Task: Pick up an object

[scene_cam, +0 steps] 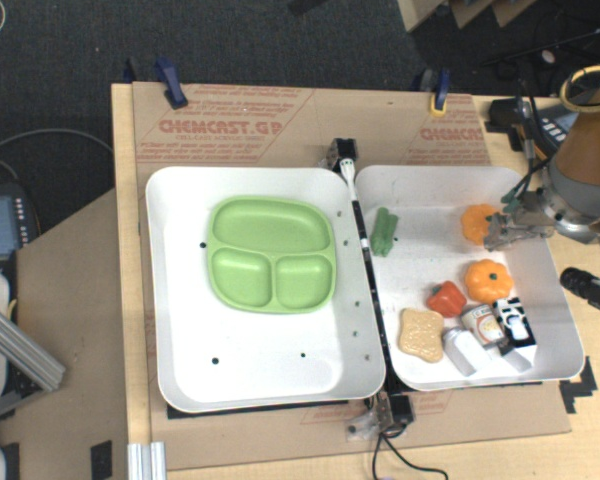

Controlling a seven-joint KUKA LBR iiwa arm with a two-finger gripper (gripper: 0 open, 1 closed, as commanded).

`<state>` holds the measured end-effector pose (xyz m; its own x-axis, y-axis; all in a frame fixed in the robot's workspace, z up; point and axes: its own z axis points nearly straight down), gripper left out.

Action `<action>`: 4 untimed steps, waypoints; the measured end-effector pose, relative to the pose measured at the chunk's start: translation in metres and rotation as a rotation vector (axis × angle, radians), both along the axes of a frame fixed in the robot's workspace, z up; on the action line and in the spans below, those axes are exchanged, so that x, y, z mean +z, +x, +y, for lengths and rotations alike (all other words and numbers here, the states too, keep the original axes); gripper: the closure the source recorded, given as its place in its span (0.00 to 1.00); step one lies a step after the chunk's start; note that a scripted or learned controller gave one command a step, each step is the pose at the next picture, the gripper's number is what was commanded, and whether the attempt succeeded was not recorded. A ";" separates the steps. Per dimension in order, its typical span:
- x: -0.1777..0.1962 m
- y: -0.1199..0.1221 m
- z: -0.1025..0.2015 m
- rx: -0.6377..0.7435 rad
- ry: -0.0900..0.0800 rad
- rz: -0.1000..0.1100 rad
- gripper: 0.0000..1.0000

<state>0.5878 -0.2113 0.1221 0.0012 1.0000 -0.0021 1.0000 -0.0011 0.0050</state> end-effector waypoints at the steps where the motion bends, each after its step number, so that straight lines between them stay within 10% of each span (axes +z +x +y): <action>1: 0.033 -0.087 0.035 -0.001 0.006 0.011 1.00; 4: 0.062 -0.109 0.234 0.009 0.006 0.006 1.00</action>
